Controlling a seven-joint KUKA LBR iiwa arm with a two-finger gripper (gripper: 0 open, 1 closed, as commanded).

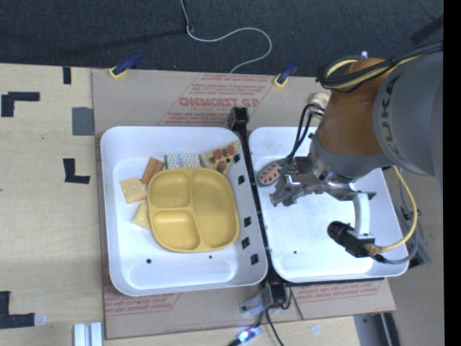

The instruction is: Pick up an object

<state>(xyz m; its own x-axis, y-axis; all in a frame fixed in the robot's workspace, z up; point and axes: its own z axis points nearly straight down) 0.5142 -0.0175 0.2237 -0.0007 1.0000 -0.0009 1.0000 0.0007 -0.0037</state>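
Looming nearest the lens, the arm (374, 121) lowers its gripper (287, 189) into the right bin (324, 265); whether it is open or closed cannot be told. Just beside it, near the divider, lies a small pinkish object (269, 173), probably light and rigid, best pinched across its narrow width.

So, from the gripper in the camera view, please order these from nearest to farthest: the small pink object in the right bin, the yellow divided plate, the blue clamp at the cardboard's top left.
From the gripper:
1. Small pink object, right bin, just beside it.
2. Yellow divided plate, left bin.
3. Blue clamp, far top-left cardboard edge.
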